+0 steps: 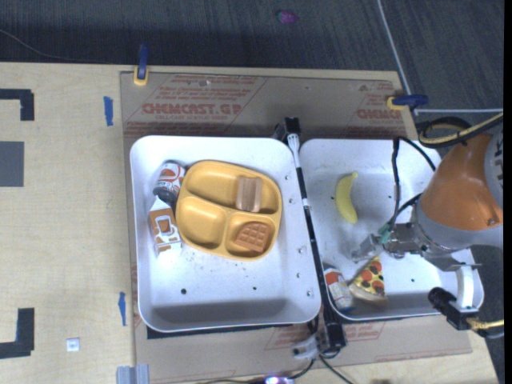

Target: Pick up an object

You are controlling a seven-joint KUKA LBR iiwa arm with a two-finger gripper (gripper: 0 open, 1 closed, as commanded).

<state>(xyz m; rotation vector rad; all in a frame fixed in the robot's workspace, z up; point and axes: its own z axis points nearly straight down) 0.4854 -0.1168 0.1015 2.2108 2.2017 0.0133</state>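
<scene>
Camera view, fixed above bench, two white bins side by side. Left bin (152, 294): yellow compartment tray (228, 210) with brown block (248, 192) in upper right compartment and waffle-like piece (254, 235) in lower right one; small can (169, 182) against tray's upper left edge, white-and-orange carton (164, 230) just beside tray's left side. Right bin (368, 154): banana (346, 198) lying apart near middle, pizza slice toy (370, 280) near front wall, small bottle-like item (337, 288) at front left corner, just beside the slice. Arm (460, 202) reaching in from right, orange band over right bin's right side; gripper (376, 245) low in right bin, between banana and pizza slice, closer to the slice, apparently just above its tip. Grip state: cannot tell, too small and blurred; nothing seen held. Step judged: approach or descent onto a target in right bin, likely pizza slice; pick not yet done. Next move calls for: centring over the slice, going down to bin floor, clamping across the flat piece, lifting straight. Risk judged: thin flat slice slipping out, or bottle-like item nudged.
</scene>
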